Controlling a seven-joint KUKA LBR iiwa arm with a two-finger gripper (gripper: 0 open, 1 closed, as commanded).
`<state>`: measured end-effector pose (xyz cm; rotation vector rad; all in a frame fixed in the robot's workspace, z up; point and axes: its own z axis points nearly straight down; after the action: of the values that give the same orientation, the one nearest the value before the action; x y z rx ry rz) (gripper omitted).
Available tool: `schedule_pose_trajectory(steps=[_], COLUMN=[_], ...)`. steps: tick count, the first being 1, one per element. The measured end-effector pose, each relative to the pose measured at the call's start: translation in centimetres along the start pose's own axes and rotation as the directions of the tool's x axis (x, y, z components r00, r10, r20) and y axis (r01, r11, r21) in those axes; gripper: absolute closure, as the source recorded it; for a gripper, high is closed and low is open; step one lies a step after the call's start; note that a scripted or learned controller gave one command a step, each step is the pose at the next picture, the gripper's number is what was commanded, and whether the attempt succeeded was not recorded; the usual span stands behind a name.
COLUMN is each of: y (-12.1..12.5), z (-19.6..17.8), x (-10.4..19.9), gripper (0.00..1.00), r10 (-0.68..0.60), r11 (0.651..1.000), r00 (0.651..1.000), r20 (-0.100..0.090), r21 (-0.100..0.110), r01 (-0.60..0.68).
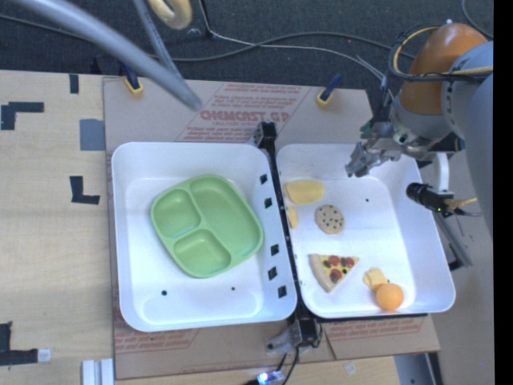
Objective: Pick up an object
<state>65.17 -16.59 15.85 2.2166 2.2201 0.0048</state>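
nothing is picked up yet, as far as you can see. the gripper (362, 164) hangs over the far end of the right bin (417, 239), and you cannot tell how its jaws stand. the cookie (329, 218), pizza slice (332, 269) and orange (389, 297) lie on the bin floor, nearer than the gripper. the whole grab is left.

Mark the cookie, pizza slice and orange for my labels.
cookie (329, 218), camera view, its centre.
pizza slice (331, 269), camera view, its topping.
orange (389, 297), camera view, its top.
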Motion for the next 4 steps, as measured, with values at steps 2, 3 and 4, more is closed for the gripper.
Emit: schedule_pose_trajectory(steps=[2, 3, 4], y=[-1.5, -3.4, -5.5], z=[-4.1, -5.4, -4.9], x=[5.2, 10.3, 14.8], gripper=[1.0, 1.0, 1.0], r10=[-0.003, -0.004, -0.003], r11=[1.0, 1.0, 1.0], r00=[1.0, 1.0, 1.0], r20=[-0.002, -0.003, -0.002], r21=[0.008, 0.006, 0.008], r01=[0.003, 0.004, 0.003])
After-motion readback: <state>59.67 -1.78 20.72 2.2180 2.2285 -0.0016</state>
